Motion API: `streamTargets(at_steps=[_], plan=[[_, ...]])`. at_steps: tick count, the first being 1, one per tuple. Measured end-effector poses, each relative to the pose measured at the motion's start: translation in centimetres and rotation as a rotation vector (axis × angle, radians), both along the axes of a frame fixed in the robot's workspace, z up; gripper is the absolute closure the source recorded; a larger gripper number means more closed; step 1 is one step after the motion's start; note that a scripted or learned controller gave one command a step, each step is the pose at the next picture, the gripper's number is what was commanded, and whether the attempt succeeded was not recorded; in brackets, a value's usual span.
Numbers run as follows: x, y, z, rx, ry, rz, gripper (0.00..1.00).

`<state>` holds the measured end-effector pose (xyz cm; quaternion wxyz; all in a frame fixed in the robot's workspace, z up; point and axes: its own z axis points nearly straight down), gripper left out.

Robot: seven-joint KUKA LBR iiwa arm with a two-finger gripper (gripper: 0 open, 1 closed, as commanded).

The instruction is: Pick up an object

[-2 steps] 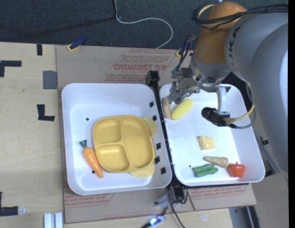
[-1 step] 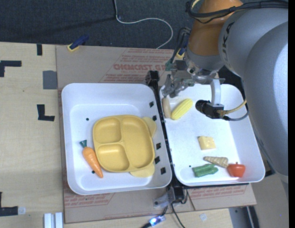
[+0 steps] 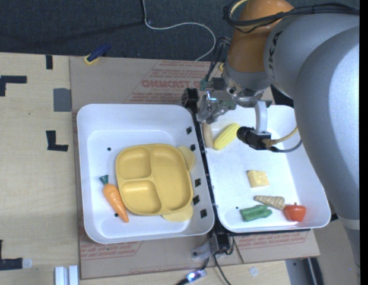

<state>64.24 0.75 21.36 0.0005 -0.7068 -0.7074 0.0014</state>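
Over the far end of the line where the two white bins meet, the gripper (image 3: 211,107) of the grey arm (image 3: 317,58) hangs just up and to the left of a yellow corn cob (image 3: 226,135). It is close to the cob but not seen to grip it, and whether the pincer stands wide or narrow cannot be told from this angle. The corn cob lies flat in the far left corner of the right bin (image 3: 305,159). Its long axis runs at a slant, one end pointing down-left toward the bins' shared wall and the other up-right toward the arm. Below and to the right of the cob, apart from it, sits a pale yellow cheese wedge (image 3: 258,178). Farther below the cob, along the bin's near edge, three things lie close together: a tan cone (image 3: 270,201), a green pepper (image 3: 255,213) and a small red tomato (image 3: 295,212). To the left of the cob, across the shared wall, the left bin (image 3: 95,129) holds a yellow divided plate (image 3: 153,178). An orange carrot (image 3: 115,200) lies just beside the plate on the side away from the cob, its green top pointing to the bin's far side.
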Motion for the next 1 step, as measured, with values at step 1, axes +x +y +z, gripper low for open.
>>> streamTargets(at_steps=[1], plan=[[0.48, 0.53, 1.41, 0.001, -0.002, 0.001, 1.0]])
